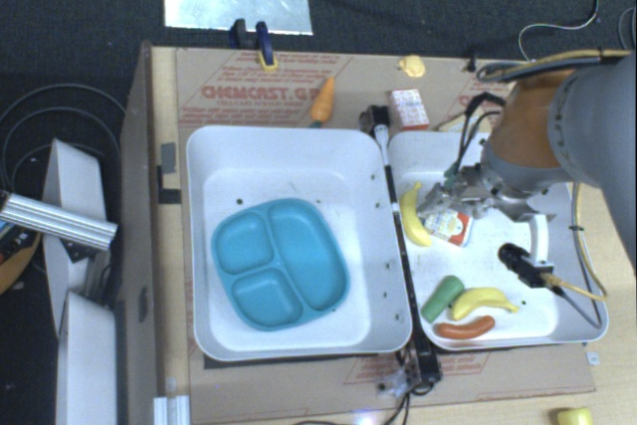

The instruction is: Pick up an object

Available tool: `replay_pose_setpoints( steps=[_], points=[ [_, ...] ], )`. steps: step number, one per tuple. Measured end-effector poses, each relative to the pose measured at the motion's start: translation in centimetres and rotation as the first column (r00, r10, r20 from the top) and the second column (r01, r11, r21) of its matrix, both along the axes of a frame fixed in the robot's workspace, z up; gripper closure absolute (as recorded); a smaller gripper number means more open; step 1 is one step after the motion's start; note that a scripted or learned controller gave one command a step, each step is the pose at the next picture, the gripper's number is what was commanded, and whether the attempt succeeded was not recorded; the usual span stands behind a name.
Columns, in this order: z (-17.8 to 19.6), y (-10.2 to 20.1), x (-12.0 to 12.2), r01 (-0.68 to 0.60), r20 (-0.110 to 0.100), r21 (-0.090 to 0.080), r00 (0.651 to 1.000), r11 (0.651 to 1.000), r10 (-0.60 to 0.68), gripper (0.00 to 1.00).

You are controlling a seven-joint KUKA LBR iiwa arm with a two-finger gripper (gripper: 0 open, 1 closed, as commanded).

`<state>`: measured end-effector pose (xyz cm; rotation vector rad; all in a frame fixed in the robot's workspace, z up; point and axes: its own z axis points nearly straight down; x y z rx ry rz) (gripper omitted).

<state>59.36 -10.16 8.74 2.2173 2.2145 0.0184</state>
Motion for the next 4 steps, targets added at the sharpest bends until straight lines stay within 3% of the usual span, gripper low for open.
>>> replay_pose_setpoints(
  steps=[1, 2, 3, 4],
  points=[
    [1.5, 0.0, 0.3, -0.005, 0.006, -0.001, 1.0, 1.0, 0.005, 1.0],
    [1.4, 0.1, 0.3, -0.005, 0.004, 0.0, 1.0, 1.0, 0.005, 0.0],
    [-0.4, -2.0, -4.1, 0.0, -0.017, -0.003, 1.0, 1.0, 0.0, 0.0],
    [0.8, -1.8, -3.8, -0.003, -0.011, -0.003, 1.0, 1.0, 0.003, 1.0]
  ],
)
